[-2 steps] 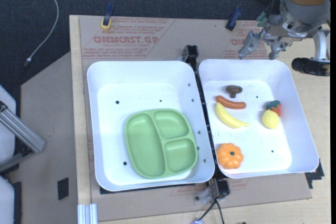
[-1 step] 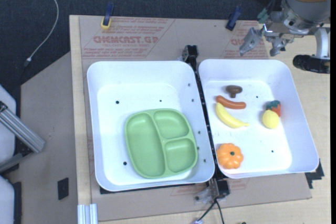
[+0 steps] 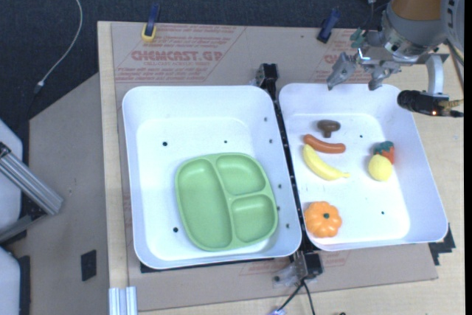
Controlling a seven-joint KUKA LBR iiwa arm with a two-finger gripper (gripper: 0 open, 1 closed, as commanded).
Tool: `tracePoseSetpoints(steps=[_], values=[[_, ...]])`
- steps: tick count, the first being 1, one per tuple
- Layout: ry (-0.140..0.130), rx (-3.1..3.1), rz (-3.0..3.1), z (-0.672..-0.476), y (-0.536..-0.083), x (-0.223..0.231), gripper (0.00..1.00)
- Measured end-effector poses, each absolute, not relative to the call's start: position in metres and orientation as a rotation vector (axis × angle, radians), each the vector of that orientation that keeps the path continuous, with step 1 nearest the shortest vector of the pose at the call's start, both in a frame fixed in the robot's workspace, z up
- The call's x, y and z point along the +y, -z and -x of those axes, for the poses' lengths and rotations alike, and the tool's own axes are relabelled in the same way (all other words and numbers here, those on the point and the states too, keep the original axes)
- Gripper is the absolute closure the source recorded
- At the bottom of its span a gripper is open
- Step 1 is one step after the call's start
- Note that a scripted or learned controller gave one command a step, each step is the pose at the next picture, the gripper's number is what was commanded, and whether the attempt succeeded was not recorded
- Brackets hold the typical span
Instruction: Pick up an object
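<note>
Nearest the camera, a toy pumpkin is seen well below the end effector, whose fingers are spread apart and empty above the right bin's far rim. Closely packed banana and sausage could both be caught.

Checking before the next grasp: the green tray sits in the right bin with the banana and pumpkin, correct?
No. In the camera view the green tray lies alone in the left bin; the banana and pumpkin are in the right bin.
</note>
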State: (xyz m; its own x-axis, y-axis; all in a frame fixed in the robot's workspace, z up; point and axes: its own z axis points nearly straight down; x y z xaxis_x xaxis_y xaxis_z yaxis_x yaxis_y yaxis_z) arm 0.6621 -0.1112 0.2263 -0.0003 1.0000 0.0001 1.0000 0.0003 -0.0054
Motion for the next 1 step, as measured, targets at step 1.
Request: tracePoseSetpoints(steps=[1], values=[[-0.003,-2.219,2.220,-0.6576,-0.1672,-0.1145,0.00]])
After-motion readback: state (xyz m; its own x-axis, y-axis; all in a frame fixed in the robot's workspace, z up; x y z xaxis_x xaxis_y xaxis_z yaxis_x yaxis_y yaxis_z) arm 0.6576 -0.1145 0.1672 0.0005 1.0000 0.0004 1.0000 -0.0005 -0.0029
